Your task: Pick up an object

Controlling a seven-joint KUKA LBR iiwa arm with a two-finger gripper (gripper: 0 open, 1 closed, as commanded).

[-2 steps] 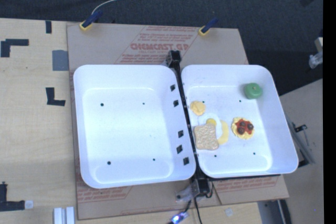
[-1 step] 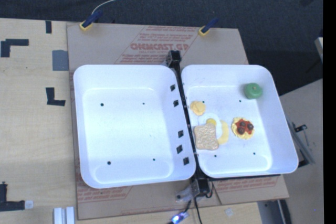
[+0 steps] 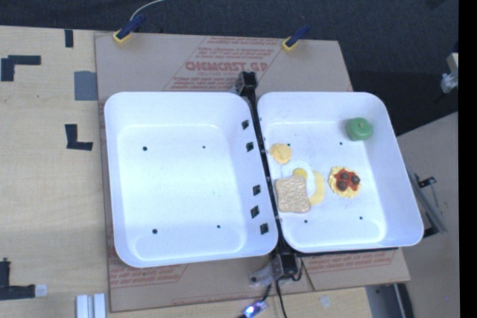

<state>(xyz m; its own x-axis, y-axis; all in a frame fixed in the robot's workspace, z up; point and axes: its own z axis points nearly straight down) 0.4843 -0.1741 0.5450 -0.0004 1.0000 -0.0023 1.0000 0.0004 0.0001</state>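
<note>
Right bin (image 3: 387, 160) holds all the items. Green round piece (image 3: 360, 129) lies near its far right corner, apart from the rest. Small yellow lump (image 3: 281, 153) sits by the bin's left wall. Tan toast slice (image 3: 293, 194) lies flat, overlapping a fried egg (image 3: 314, 187). Yellow tart with dark red berries (image 3: 345, 181) just right of the egg.

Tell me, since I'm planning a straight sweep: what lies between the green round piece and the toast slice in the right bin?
In the camera view, between the green round piece and the toast slice lies bare white bin floor.

Slanted overhead view of both bins (image 3: 112, 160)
</note>
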